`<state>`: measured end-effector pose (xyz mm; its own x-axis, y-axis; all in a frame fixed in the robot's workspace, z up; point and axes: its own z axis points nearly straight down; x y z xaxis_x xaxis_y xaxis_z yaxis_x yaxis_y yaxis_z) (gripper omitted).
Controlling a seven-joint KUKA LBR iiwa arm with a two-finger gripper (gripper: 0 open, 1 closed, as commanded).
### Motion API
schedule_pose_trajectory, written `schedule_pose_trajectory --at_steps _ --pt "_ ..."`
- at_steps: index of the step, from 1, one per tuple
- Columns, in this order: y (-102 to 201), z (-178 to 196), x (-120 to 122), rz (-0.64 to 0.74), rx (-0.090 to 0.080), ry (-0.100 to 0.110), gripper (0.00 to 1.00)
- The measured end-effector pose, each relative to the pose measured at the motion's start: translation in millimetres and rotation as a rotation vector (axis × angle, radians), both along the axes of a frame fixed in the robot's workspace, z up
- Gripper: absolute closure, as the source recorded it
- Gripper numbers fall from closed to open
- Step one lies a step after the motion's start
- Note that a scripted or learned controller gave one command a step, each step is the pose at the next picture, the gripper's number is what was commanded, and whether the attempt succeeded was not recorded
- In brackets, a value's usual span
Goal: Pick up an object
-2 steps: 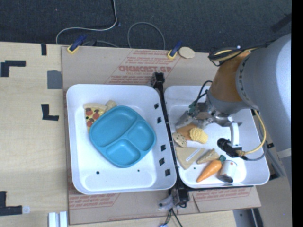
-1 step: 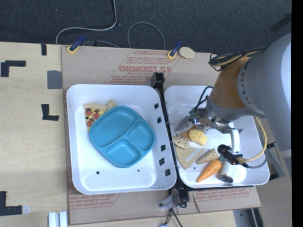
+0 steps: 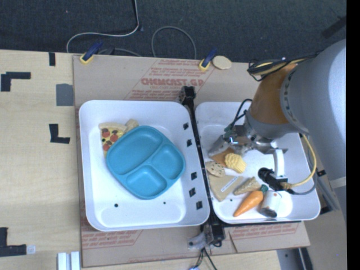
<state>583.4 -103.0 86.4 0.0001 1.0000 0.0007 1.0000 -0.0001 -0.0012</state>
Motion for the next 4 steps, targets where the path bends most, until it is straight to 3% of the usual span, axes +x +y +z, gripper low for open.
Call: schedule_pose_trajectory --at_steps 1,3,4 --pt "6 0 6 0.000 -0.004 -0.003 0.00" --pt "0 1 -8 0.002 -0.005 -0.010 0.00" --pt "0 11 -8 0.001 -0.006 -0.010 1.00"
